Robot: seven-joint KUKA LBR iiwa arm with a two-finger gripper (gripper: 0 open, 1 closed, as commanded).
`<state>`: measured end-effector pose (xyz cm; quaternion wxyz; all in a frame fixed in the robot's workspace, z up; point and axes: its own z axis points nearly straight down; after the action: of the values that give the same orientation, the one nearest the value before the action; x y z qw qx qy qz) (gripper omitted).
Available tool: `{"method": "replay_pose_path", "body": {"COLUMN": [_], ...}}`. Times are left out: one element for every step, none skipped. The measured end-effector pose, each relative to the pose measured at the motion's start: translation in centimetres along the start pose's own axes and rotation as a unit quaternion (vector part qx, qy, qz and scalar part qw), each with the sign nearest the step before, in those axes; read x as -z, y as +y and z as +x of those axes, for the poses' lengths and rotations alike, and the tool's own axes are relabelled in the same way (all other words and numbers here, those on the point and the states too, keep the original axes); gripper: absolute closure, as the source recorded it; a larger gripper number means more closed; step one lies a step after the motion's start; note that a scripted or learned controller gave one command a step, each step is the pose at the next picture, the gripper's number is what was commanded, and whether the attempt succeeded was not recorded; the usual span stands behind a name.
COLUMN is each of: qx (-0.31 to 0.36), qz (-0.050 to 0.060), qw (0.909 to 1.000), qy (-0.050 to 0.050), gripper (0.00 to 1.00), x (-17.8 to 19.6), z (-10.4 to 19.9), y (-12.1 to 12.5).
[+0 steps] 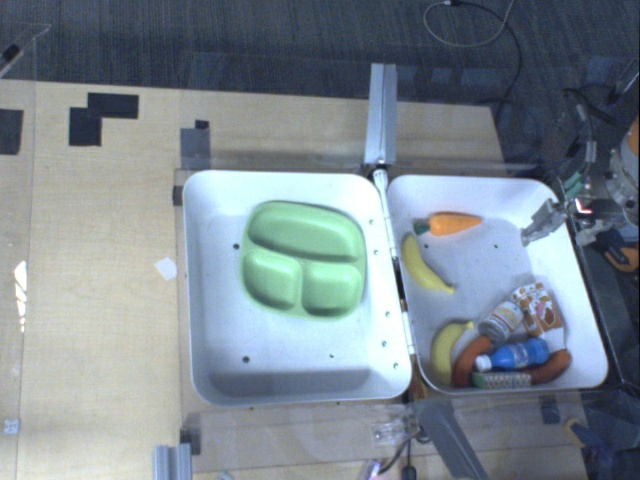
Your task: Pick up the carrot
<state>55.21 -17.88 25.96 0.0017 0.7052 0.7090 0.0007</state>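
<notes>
Now we see the carrot (453, 224) near the right bin's (596, 353) far wall, bare floor around it; our end effector (543, 222) hovers at the right rim, whether apart or together we cannot tell.

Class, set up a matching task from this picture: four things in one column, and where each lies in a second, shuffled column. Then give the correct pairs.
Things
1. carrot
2. green tray
3. blue bottle
4. tool

Places
A. middle of the left bin
B. near the right bin's front edge
C. near the right bin's far edge
D. over the right bin's far right corner

Pairs: 1-C, 2-A, 3-B, 4-D
</notes>
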Motion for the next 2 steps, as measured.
{"method": "replay_pose_path", "body": {"qx": [0.004,-0.038], "qz": [0.0,-0.008], "qw": [1.0,0.9992], "qy": [0.001,0.0], "gripper": [0.0,0.0], "x": [-7.5,-15.4], "z": [5.1,6.9], "y": [8.3,10.4]}}
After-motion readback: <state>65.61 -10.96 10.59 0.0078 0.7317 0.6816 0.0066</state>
